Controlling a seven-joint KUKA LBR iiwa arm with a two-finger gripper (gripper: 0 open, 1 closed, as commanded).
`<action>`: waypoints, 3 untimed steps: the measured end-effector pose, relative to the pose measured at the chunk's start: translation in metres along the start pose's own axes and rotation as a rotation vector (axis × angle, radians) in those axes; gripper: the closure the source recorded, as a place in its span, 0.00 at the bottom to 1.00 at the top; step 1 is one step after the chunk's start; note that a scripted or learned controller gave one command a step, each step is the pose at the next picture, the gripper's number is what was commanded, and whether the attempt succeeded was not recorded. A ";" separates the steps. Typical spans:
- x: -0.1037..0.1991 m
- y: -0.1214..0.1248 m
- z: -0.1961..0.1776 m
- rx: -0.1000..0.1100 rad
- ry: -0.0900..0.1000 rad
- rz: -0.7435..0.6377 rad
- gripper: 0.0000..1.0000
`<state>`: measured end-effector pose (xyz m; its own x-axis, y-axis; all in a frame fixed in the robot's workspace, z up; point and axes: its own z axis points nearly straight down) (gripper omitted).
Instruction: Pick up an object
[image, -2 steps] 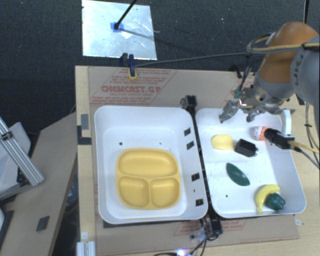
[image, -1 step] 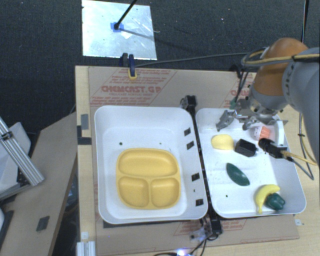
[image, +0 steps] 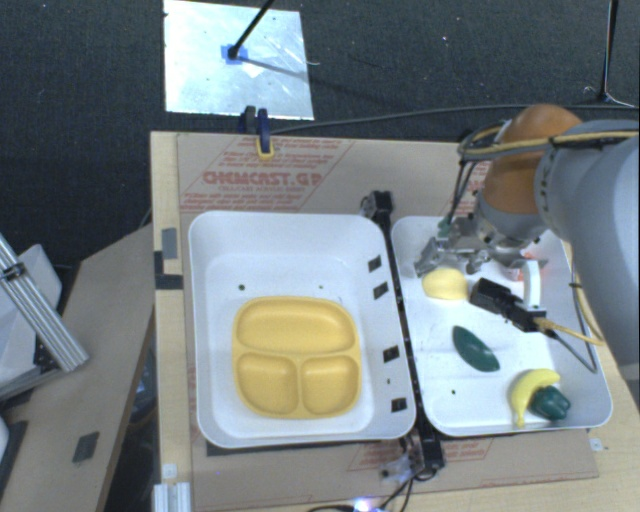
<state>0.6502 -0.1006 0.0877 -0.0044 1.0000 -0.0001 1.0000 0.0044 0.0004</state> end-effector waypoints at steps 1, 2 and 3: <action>0.000 0.001 -0.014 -0.004 -0.001 -0.001 1.00; -0.001 0.005 -0.078 -0.006 -0.001 0.001 1.00; -0.001 0.006 -0.133 -0.007 -0.001 0.000 1.00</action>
<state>0.6565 -0.1018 0.2206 -0.0047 1.0000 -0.0012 1.0000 0.0047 0.0076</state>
